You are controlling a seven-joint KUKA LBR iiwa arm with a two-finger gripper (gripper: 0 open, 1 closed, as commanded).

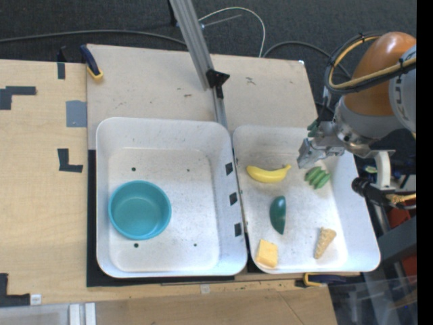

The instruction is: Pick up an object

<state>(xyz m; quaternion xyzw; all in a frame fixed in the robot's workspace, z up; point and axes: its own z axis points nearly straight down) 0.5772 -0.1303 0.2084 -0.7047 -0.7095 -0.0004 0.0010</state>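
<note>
Tool [310, 156], finger state indiscernible, hovers in right bin [352, 249]: green ridged item [316, 177] just below it, lying diagonal; banana [268, 174] left of it, lying crosswise.

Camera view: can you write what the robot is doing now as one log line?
claw: above right bin, nothing seen held | nearest: green object, banana | blue bowl: left bin
</note>
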